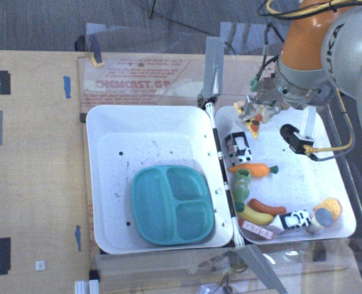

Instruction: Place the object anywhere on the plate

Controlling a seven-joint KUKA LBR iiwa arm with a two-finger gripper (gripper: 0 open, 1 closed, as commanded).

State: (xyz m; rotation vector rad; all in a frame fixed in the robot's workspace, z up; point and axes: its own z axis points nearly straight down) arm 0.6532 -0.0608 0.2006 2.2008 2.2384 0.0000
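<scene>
The plate [172,204], a teal one with three compartments, lies flat in the near part of the left bin [107,133], bare and ready as the target. The things to choose from are heaped in the right bin [343,207]: a toy carrot [251,169], a green piece [241,188], a banana [254,215], a sausage [267,207] and a corn cob [330,209], mostly along its near and left sides. The gripper [257,110] hangs over that bin's far left corner, apparently there to pick something; a small yellow-and-red item [253,125] sits just under it, but whether it is gripped, I cannot tell
</scene>
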